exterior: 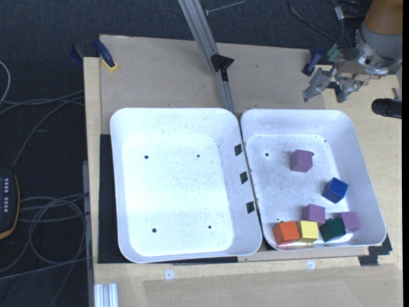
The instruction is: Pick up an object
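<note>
Several small blocks lie in the right bin (358, 146). A purple block (301, 160) sits near its middle and a blue block (335, 190) lies to the lower right of it. Along the front wall are an orange block (287, 232), a yellow block (309, 231), a dark green block (332, 229) and two more purple blocks (314, 213) (349, 220). My gripper (329, 90) hangs above the bench behind the right bin's back rim, open, with nothing between its fingers. It is well apart from all the blocks.
The left bin (128, 171) stands beside the right one. A slanted metal pole (204, 37) rises from the bench behind the gap between the bins. Blue clamps (105, 55) (313, 59) grip the bench's back edge. Cables lie on the floor at left.
</note>
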